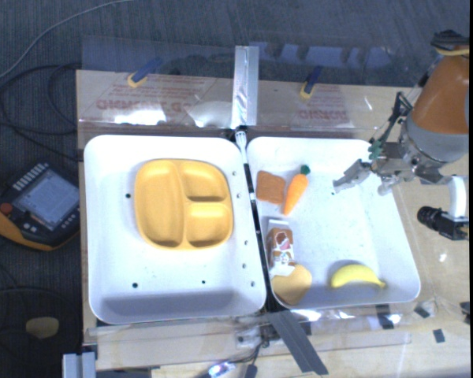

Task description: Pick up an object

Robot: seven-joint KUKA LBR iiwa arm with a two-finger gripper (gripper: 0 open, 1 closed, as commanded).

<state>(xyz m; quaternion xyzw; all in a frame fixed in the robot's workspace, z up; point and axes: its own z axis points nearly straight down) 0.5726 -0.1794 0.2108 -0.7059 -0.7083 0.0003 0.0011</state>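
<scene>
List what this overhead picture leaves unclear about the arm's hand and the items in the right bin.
- Hand: too small and blurred in the camera view to tell whether it is open or shut.
- Arm: cut off by the picture's right edge.
- Packet in the right bin: its print is too small to read.
- Tan piece: partly tucked against the bin's near-left corner, so its full shape is unclear.

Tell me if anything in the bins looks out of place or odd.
Nothing stands out. The yellow tray lies flat in the left bin; the carrot, banana and packet lie loose in the right bin, unspilled.
</scene>
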